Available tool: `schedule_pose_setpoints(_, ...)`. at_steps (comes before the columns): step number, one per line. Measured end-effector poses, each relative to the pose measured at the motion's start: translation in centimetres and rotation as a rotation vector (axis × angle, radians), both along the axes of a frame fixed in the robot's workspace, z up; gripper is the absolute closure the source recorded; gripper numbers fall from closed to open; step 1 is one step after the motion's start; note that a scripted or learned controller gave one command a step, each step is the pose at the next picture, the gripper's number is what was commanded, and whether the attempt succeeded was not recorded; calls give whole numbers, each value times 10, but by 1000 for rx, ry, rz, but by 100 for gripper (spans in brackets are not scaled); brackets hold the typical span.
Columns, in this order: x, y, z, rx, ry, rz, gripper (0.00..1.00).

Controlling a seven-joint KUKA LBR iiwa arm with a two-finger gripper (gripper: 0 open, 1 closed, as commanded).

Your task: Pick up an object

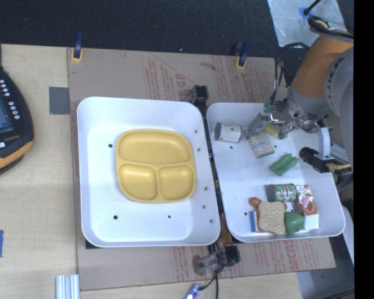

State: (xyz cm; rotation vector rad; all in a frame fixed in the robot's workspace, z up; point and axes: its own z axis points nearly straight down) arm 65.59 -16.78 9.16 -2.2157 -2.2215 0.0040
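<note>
My gripper (265,123) hangs over the far part of the right bin (236,173), below the grey arm with its orange band (317,61). Just in front of it lies a small speckled pouch (260,145); I cannot tell whether they touch. A small white and grey cup (228,132) lies on its side to the gripper's left. A green piece (283,164) rests to the right of the pouch. In the bin's near corner sit a printed packet (291,194), a toast slice (272,217), a green block (294,222) and a small orange piece (254,201).
The left bin (96,167) holds a yellow divided plate (155,166). A teach pendant (3,120) lies at the bench's left edge. Clamps (239,52) hold the cardboard sheet at the back. A black arm part (317,159) juts over the right bin's right rim.
</note>
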Motion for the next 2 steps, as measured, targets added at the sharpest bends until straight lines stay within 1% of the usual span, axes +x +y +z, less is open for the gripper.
schedule_pose_setpoints(1,-50,22,0,-2,0,1,0)
schedule_pose_setpoints(2,-19,-13,1,-1,-2,-2,0)
